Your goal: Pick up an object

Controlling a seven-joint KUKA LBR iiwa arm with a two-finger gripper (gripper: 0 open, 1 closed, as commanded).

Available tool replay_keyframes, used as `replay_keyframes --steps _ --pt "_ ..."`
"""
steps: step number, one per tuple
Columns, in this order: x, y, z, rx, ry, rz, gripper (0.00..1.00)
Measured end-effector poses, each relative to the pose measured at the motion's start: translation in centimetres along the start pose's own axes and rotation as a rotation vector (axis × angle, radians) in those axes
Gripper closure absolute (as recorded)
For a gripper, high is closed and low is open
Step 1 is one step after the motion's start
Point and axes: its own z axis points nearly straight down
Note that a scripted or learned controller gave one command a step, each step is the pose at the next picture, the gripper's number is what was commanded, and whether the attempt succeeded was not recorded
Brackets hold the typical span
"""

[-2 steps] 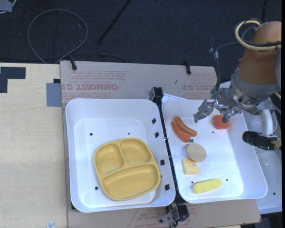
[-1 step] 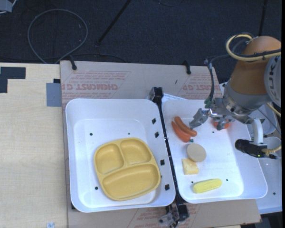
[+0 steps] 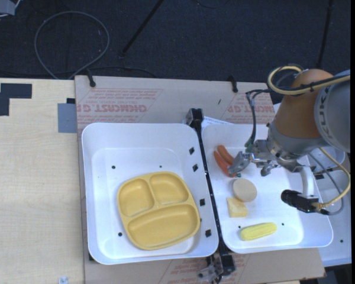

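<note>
The gripper is parked right over the hot dog near the right bin's left wall. Jaw state can't be told. Open floor is seen around the corn.

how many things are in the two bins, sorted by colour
yellow: 3, the divided tray, the corn cob and the cheese wedge
orange: 1, the hot dog
tan: 1, the round piece
total: 5
</note>
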Motion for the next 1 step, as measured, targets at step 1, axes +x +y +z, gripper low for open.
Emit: replay_keyframes --steps 1 --pt "0.12 -0.13 5.42 0.0 0.0 0.0 0.0"
